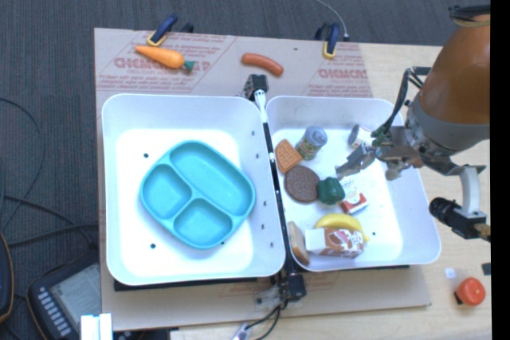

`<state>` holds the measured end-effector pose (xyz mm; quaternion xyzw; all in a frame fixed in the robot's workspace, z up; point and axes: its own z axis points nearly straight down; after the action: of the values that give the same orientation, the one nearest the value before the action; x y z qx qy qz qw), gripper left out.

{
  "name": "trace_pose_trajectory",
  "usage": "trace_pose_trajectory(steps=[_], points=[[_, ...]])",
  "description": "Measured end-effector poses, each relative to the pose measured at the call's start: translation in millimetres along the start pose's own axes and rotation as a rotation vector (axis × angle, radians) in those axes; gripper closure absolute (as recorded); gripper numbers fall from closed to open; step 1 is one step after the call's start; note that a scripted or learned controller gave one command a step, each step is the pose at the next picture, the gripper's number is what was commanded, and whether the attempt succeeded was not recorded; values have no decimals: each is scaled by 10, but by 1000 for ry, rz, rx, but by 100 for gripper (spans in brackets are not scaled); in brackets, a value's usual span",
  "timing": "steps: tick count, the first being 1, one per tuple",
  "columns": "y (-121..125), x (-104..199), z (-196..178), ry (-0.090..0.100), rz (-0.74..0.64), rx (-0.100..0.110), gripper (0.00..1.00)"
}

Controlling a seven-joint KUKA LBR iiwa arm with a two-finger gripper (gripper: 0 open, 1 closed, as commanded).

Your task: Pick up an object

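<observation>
Dark grey carpet surrounds a cardboard-topped bench [215,64] bearing two white bins.

Tool: gripper [360,158], reaching in from the right over the right bin [414,207]; fingers spread, nothing between them, tips slanted down and left.

Nearest candidates, outward from the tips: green lump [331,189] and small red-and-white packet [355,203], just below and left; brown round cookie [301,184] touching the green lump's left side; grey can [312,142] to the left, lying tilted; orange cracker [286,156] by the divider wall. Farther toward the near rim: banana [339,221], long axis left to right, resting on a carton [339,243].

Clearance: judged best around the green lump's right side; cookie crowds its left. Bare bin floor lies under and right of the tips.

Left bin [119,171]: blue divided plate [198,193], well apart.

Off-bin: carrot [162,56], sausage [262,64].
</observation>
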<state>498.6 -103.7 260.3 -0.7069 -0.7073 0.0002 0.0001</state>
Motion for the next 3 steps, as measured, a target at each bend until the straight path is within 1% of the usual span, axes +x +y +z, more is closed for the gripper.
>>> trace_pose_trajectory(steps=[1,2,3], points=[[78,-287,1449,1,1,3,0],[79,-288,1353,1,2,3,100],[78,-286,1354,1,2,3,0]])
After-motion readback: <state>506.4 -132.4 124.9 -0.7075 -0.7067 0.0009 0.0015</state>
